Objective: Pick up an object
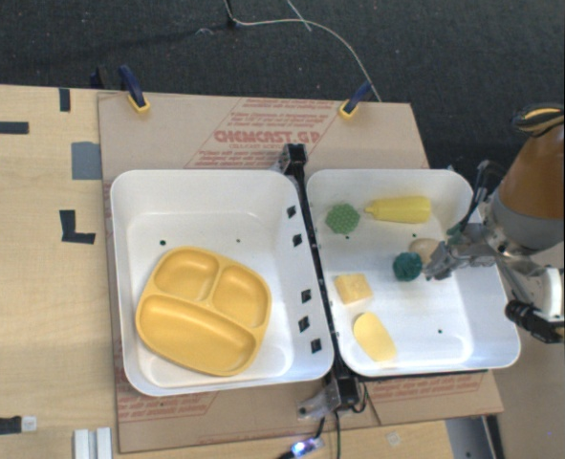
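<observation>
1. Camera view, overhead and slanted: two shallow white bins sit side by side on a cardboard sheet (263,137) clamped to the bench; the left bin (129,208) and the right bin (488,347) meet at a dark central divider (306,256).
2. The left bin holds a yellow compartmented plate (204,309), lying flat toward 7 o'clock of the bin floor.
3. The right bin holds six small objects. A green bumpy ball (342,219) lies at 11 o'clock of the bin; a yellow corn cob (398,209) lies just beside it at 12 o'clock, long axis horizontal.
4. A pale yellow block (353,288) lies at 9 o'clock, and a yellow oval piece (374,338) lies at 6 o'clock, near the front wall.
5. A dark teal ball (407,267) lies near the bin's centre, toward 3 o'clock; a beige rounded object (423,249) touches it at its 1 o'clock side.
6. The arm (535,185) enters from 3 o'clock. Its gripper (442,261) sits low over the right bin, just beside the teal ball at that ball's 3 o'clock; whether it is open, closed or gripping anything cannot be told.
</observation>
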`<state>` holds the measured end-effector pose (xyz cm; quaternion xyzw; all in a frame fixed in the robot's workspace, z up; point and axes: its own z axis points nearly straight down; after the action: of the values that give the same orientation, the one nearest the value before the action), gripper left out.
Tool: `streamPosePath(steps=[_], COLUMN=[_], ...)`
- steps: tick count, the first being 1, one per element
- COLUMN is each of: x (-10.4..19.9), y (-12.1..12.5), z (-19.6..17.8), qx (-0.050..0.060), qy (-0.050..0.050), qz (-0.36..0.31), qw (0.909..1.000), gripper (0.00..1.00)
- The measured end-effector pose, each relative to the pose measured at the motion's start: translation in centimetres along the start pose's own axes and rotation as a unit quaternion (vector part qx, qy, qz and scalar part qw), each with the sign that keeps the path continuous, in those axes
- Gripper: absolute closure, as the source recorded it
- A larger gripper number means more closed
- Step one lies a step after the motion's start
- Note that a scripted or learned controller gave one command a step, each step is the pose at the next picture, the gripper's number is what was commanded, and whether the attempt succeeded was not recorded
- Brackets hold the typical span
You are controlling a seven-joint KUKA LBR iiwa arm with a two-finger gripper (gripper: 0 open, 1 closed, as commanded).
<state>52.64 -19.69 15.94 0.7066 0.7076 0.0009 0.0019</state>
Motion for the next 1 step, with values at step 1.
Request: streamPosePath(steps=[1], x=[0.23], y=[-0.64], z=[-4.63], qx=[0.0], qy=[0.0], qz=[0.0], qw=[1.0], gripper=[1.0])
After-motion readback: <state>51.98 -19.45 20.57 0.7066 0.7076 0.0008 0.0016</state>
